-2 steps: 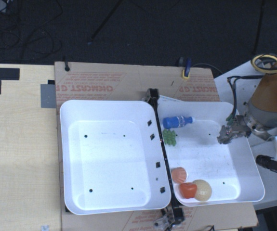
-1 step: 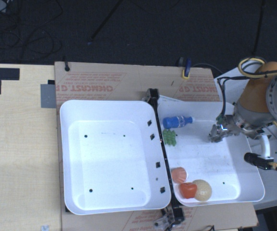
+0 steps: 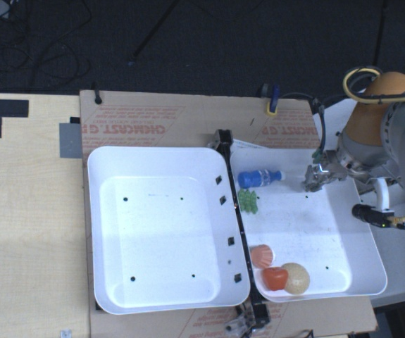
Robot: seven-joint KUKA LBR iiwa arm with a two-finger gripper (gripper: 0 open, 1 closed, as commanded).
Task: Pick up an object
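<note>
Nearest the camera, a round cream-coloured ball point(image 3: 296, 278) is sitting in the front left corner of the right-hand shallow white plastic bin point(image 3: 357, 259), touching a small red rounded object point(image 3: 275, 278) on its left. Just behind that pair, a pale orange rounded piece point(image 3: 261, 255) is lying against the bin's left wall.

Farther back along the same wall, a small green knobbly plastic item point(image 3: 248, 201) is resting on the bin floor, and just beyond it a blue plastic bottle with a white cap point(image 3: 260, 178) is lying on its side, its cap end pointing right. All five candidates for the pick are lying in this right-hand bin, along its left side.

The left-hand shallow white plastic bin point(image 3: 161, 227) is sitting alongside, its right rim meeting the other bin at a line of black clips point(image 3: 230, 210). Both bins are resting on a sheet of brown printed cardboard point(image 3: 160, 122) laid over a pale wooden bench point(image 3: 26, 217).

At the far right edge of the right-hand bin, the two-finger metal gripper point(image 3: 316, 178) of the grey arm with its orange band point(image 3: 371, 115) is hanging above the bin's back right area, well apart from every object; whether it is spread or pressed together cannot be told at this size. It is holding nothing visible.
</note>
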